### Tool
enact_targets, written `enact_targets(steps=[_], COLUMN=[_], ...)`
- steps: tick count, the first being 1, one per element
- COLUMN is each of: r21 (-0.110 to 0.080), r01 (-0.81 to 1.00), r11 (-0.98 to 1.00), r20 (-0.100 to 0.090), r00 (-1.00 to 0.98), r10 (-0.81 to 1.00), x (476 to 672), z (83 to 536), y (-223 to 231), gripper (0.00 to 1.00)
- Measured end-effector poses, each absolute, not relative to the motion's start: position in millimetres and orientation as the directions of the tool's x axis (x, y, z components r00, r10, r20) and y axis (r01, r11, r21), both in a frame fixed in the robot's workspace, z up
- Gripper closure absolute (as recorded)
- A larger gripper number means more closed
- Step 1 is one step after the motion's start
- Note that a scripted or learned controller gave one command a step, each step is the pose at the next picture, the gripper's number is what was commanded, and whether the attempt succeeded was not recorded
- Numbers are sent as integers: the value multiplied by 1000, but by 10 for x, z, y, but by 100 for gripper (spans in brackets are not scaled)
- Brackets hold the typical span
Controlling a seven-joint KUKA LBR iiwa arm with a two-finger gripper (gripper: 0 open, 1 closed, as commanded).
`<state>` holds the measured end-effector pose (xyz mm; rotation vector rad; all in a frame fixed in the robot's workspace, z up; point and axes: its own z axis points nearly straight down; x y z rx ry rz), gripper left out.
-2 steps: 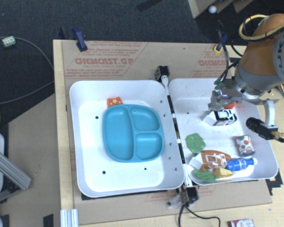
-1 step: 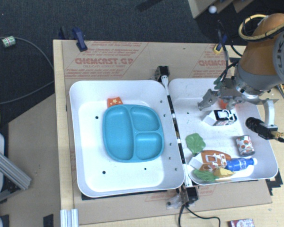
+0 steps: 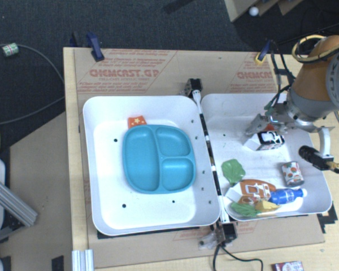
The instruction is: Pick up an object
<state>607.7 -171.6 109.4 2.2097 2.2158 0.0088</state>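
The gripper (image 3: 265,133) has its fingers spread around a small black-and-white object (image 3: 269,139) on the right white bin (image 3: 226,109); they should close squarely on it before lifting.

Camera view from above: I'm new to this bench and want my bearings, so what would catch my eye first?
The blue divided plate in the middle of the left bin stands out most, with a small orange block at its upper edge. In the right bin, a heap of small items sits at the near edge, while the arm's tool hangs over the bin's upper middle.
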Motion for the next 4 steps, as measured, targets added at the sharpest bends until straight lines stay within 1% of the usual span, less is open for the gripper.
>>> enact_targets(steps=[1, 2, 3, 4], r21=[0, -1, 1, 5], r01=[1000, 1000, 1000, 1000], r11=[2, 2, 2, 3], r20=[-1, 1, 0, 0], r00=[-2, -2, -2, -3], r10=[1000, 1000, 1000, 1000], x=[6668, 6178, 6184, 6680], z=[851, 845, 950, 1868], y=[-2038, -1515, -1518, -882], gripper=[0, 0, 100, 100])
